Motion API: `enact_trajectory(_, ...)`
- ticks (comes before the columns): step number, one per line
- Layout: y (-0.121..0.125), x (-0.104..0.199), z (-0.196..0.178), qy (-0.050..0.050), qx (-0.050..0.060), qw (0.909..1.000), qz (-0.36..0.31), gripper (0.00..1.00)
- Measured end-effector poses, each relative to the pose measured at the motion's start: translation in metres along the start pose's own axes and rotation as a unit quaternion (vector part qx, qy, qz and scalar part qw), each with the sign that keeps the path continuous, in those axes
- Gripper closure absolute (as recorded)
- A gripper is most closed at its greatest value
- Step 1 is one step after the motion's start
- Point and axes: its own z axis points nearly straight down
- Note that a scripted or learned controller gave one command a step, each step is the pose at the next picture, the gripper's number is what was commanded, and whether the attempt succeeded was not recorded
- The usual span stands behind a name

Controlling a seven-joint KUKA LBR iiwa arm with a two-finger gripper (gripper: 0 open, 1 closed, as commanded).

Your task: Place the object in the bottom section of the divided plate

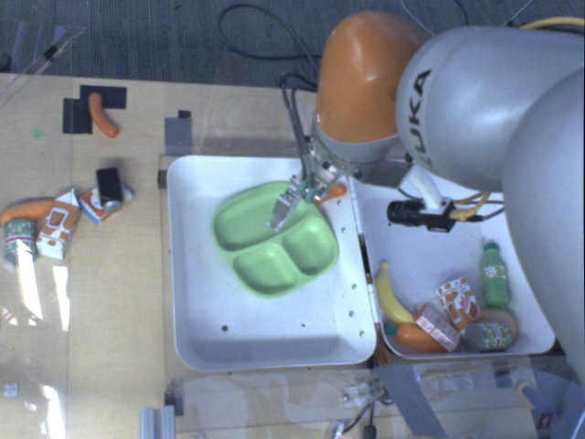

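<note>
I cannot make out for certain which object I am meant to place; a small orange piece [335, 191] shows just beside my gripper [291, 204], at the upper right rim of the green divided plate [274, 240]. It looks light, smooth, likely a toy, best pinched across its middle. Whether my fingers are closed on anything I cannot tell. My gripper hangs over the plate's upper section; the bottom section [265, 269] lies toward the near rim of the left bin [265, 346]. The right bin [402, 245] holds a banana [391, 297] and a green bottle [494, 275].
</note>
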Motion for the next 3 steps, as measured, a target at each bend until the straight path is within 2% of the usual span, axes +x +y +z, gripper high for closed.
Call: enact_trajectory(3,0.0000,0.0000,0.0000,0.000,0.000,1.0000,0.000,0.00)
